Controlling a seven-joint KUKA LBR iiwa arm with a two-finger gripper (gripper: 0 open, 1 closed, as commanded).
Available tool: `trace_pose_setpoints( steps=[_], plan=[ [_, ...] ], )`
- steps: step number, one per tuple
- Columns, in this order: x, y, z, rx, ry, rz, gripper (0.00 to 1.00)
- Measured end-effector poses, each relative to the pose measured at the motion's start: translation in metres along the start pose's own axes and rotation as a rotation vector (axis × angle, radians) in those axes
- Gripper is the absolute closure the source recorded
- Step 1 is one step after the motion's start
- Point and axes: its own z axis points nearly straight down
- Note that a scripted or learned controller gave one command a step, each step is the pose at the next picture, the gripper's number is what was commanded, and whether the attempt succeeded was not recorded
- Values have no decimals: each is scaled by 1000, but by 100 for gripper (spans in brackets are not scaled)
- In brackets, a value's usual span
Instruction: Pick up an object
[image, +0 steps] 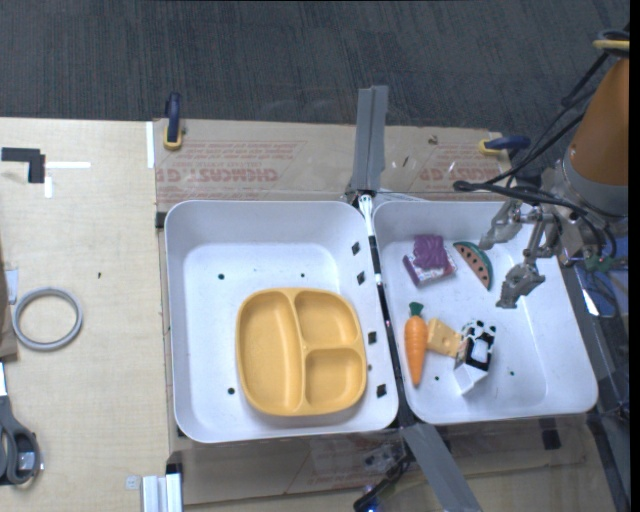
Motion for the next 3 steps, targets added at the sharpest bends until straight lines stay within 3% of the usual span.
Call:
trace_pose_setpoints(
  steps=[1,2,3],
  plan=[
    [-7,28,-14,0,-1,-52,0],
    [13,-15,145,1,-9,-100,0],
    [-20,18,170,-1,-2,-125,0]
  ],
)
